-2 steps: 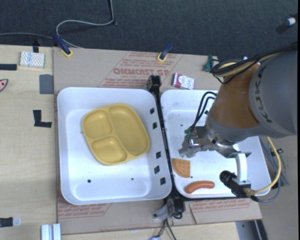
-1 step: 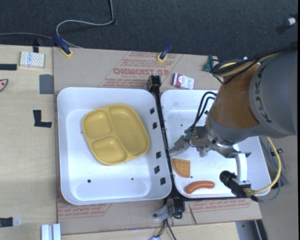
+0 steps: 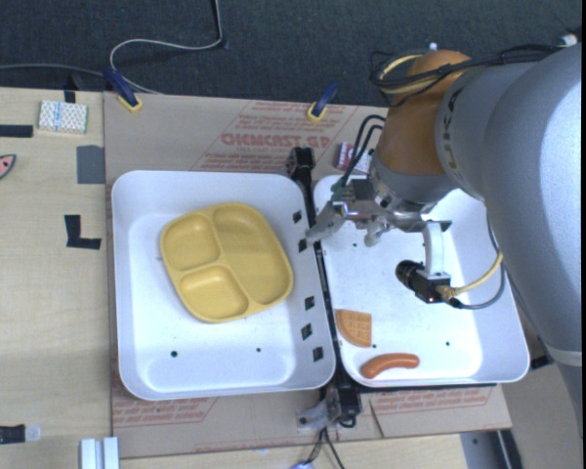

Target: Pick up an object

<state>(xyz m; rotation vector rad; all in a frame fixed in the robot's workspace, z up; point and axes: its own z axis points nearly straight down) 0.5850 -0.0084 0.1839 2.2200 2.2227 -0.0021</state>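
Observation:
My gripper [image 3: 347, 230] hangs over the far left part of the right bin [image 3: 469, 355], close to the wall between the two bins. Its fingers stand apart and open, with nothing between them. A tan, toast-like slice [image 3: 354, 326] lies on the bin floor nearer the front, well below the gripper. An orange-red sausage [image 3: 390, 363] lies by the front wall of the same bin. In the left bin [image 3: 137, 291] rests a yellow divided plate [image 3: 225, 259], to the left of the gripper.
The grey arm with its orange band [image 3: 415, 135] covers the far right part of the right bin. A black unit with a yellow cable [image 3: 425, 281] hangs from the wrist. Black clips [image 3: 308, 306] line the divider between the bins.

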